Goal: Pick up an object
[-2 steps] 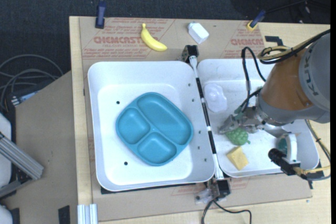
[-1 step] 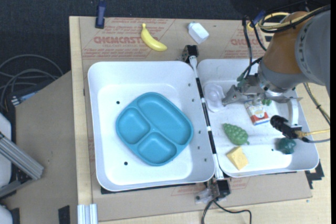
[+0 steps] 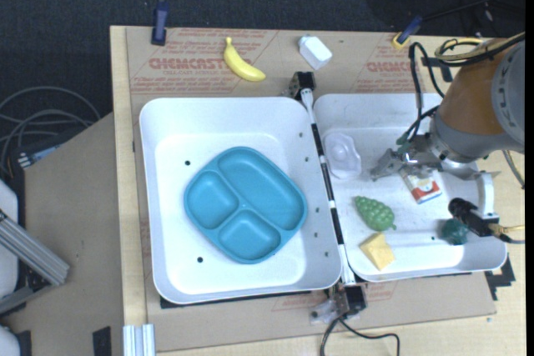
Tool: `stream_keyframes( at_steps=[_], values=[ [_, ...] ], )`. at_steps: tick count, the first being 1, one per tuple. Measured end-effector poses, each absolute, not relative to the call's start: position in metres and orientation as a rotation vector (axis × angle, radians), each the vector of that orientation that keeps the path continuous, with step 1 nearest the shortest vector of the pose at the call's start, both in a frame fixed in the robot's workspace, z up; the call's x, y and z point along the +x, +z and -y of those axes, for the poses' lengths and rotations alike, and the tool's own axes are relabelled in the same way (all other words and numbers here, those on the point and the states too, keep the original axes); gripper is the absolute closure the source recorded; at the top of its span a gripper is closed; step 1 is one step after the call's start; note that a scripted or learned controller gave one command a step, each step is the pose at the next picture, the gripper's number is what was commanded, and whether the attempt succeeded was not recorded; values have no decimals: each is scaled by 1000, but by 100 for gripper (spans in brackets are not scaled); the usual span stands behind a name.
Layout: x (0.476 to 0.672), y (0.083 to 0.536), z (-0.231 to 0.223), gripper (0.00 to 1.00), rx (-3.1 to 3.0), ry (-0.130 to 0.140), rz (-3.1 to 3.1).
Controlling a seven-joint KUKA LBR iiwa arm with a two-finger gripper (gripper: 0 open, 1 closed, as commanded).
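Right bin [image 3: 467,261] holds: clear cup [image 3: 342,152], green item [image 3: 375,213], yellow block [image 3: 377,251], red/white card [image 3: 425,191], dark teal obj [image 3: 455,233]. Gripper [image 3: 400,165] low betw cup & card; grip state: cannot tell. Left bin [image 3: 167,204]: blue tray [image 3: 244,203]. Advice: centre over one item, descend straight, avoid bin wall.
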State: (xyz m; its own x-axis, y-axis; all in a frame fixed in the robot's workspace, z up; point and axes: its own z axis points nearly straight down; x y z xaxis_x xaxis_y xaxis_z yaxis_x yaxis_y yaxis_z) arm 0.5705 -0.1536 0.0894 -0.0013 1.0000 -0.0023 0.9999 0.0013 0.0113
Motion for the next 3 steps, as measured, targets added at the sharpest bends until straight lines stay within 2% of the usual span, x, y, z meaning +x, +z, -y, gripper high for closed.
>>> stream_keyframes(
  at_steps=[1,2,3],
  values=[
    [564,89,199,0,2211,9,-2215],
    [612,85,218,0,2220,9,-2232],
    [561,84,207,0,2222,-1,-2222]
  ],
)
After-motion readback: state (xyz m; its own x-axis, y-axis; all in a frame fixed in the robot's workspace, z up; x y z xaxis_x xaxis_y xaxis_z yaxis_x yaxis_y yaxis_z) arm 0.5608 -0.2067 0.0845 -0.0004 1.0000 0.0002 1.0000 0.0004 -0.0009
